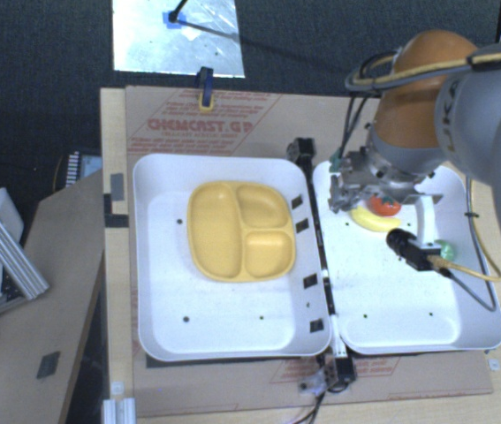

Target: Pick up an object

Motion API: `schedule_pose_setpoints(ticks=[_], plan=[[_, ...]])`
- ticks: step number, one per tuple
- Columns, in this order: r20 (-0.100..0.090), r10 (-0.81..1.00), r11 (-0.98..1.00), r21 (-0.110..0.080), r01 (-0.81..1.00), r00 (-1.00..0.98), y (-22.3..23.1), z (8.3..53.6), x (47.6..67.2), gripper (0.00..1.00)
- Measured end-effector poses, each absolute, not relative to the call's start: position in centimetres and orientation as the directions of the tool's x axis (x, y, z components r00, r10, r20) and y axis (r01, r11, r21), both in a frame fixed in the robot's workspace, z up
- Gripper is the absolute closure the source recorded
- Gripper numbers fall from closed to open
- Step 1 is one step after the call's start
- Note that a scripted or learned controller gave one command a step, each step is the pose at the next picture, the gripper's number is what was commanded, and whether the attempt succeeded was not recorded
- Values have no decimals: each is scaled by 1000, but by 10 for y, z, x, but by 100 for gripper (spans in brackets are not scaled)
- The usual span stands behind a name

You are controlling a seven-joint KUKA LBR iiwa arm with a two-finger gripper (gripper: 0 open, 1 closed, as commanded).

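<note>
Claw [353, 194]: low over the far left corner of the right bin [409, 321], at the end of the grey arm [484, 104] that reaches in from the right. Whether it is open or closed, or has hold of anything, cannot be told from this angle.
Objects for picking: a yellow banana-shaped piece [372, 223] lies on the right bin's floor just beside the claw, on its near side. An orange-red piece [385, 208] touches the banana shape's far edge and is partly hidden under the wrist.
Left bin [157, 316]: holds a yellow divided plate [239, 230] with three compartments, lying flat near the middle.
Bench: both bins sit side by side on a cardboard sheet [201, 122] printed in red.
Background: a silver sheet [178, 25] lies on the dark floor beyond the bench.
</note>
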State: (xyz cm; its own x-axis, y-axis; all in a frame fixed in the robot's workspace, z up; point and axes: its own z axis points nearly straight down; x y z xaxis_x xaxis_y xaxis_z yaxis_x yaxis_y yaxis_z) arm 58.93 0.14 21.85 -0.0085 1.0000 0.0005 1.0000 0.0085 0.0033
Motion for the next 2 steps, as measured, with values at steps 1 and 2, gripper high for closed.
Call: schedule_pose_setpoints(ticks=[1, 2], plan=[[1, 1000, 9, 3, 1000, -9, 44, 215, 607, 100], [3, 1000, 10, 6, 1000, -10, 98, 230, 634, 100]])
